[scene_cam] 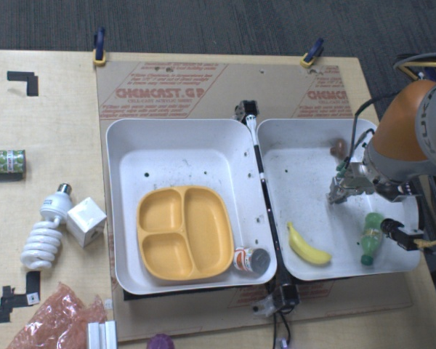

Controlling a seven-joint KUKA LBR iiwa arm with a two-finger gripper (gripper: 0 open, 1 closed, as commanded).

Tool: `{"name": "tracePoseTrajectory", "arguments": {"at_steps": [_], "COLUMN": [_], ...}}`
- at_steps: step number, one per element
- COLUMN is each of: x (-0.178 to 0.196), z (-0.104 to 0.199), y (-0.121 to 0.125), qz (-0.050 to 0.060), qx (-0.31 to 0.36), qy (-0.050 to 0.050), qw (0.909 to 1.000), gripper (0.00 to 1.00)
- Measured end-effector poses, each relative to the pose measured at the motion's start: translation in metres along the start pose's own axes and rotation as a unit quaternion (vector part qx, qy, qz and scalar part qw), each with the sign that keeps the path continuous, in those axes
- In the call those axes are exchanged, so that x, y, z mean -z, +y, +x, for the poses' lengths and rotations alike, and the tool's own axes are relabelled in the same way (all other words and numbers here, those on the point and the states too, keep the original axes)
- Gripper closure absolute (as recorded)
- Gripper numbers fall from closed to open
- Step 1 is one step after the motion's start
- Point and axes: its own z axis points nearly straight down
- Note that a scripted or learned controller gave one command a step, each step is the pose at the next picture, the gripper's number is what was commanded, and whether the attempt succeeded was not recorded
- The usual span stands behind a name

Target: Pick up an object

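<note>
Banana [309,245], the likeliest pick, lies on the floor of the right-hand white bin [305,140], near its front wall, curved and bare of neighbours. By the look of it the fruit is light and fairly firm, with a smooth skin that bruises under a hard squeeze; a hold across its thick middle, square to the curve, seems safest. A green bottle [370,239] lies just to its right, rounder and probably more apt to roll or slip. The pincer [339,193] of the grey-and-orange arm hangs low over the middle of the same bin, well apart from both; whether it is apart or together cannot be told from this angle, and nothing is seen in its grip. In the left bin [174,140] sit a yellow divided plate [185,233] and a small can [251,260].
</note>
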Motion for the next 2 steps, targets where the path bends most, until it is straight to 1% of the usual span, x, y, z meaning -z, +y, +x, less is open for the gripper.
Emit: {"name": "tracePoseTrajectory", "arguments": {"at_steps": [1, 2], "x": [0.000, 0.000], "z": [-0.051, -0.057], "y": [0.042, 0.002], "qz": [0.000, 0.000], "qx": [0.000, -0.001], "qy": [0.000, 0.000], "qw": [1.0000, 1.0000], "gripper": [1.00, 1.00]}}
